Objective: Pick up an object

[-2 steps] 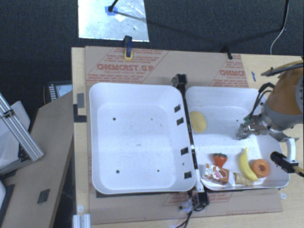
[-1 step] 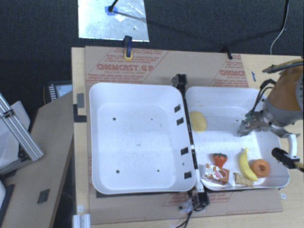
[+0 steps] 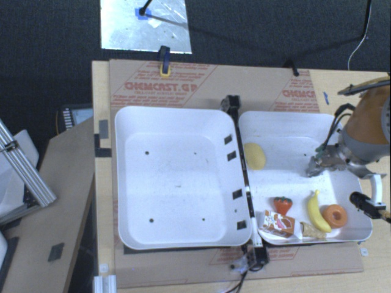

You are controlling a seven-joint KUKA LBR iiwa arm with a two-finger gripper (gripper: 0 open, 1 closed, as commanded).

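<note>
Camera view: whether the fingers are open or closed, I cannot tell; they hover low over the right bin, gripping nothing. Best descend squarely over the banana nearby before closing.

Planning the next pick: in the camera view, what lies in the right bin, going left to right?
Yellow lemon → snack packet → strawberry → banana → orange ring-shaped piece. The claw hangs over the bin's floor above the banana, apart from all of them.
</note>
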